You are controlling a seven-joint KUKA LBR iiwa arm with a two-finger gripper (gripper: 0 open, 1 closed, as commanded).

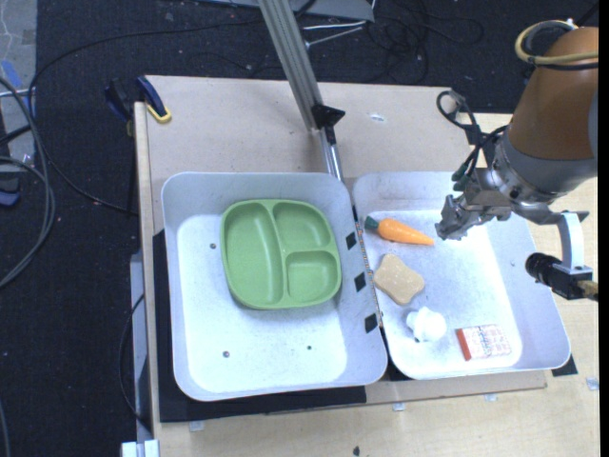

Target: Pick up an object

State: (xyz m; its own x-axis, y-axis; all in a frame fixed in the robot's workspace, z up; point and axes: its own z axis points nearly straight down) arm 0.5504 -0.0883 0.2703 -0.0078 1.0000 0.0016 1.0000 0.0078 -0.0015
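The gripper (455, 223) hangs over the right bin (533, 298), toward its upper middle, and its dark fingers point down and to the left. Whether they are spread or closed cannot be told from this slanted view, and nothing can be seen between them. Just at the gripper's 9 o'clock lies an orange carrot (402, 231) with a green stub at its left end; its tip comes close to the gripper, though contact cannot be judged. At the gripper's 7 o'clock, lower in the same bin, sits a tan sponge-like block (398, 279). Below that, at about 6 o'clock from the gripper, rests a small white rounded object (427, 325), and just to that object's 4 o'clock lies a flat red and white box (485, 341) near the bin's bottom edge.

The arm (557, 112) reaches in from 3 o'clock, its orange band above the grey wrist, with cables looping beside it.

The left bin (190, 350) touches the right one along their shared edge. It holds a green divided plate (282, 253) with three compartments, lying flat in the upper half of the bin. Both bins sit on the pale wooden tabletop (228, 127). A grey metal pole (290, 41) slants across from the 12 o'clock side down to the seam between the bins.
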